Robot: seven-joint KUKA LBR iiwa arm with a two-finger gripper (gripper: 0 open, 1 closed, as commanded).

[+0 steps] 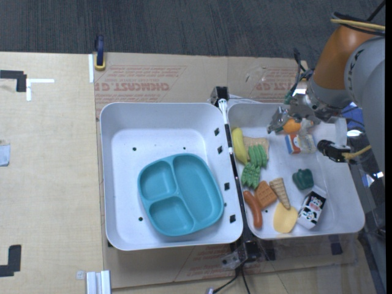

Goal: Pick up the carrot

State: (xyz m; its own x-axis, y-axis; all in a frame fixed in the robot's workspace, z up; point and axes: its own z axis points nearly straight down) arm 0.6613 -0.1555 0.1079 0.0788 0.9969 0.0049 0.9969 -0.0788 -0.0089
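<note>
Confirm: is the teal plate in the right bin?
No, the teal plate lies in the left bin; the right bin holds the toy food.

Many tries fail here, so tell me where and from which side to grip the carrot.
Probably grip the carrot across its orange middle, coming from straight above: it lies low at the far end of the right bin, with the gripper beside it, and a red-and-white carton crowds its near side.

1 fixed camera looks down aslant on 2 bins (122, 225) (arm (349, 54) enters right).
</note>
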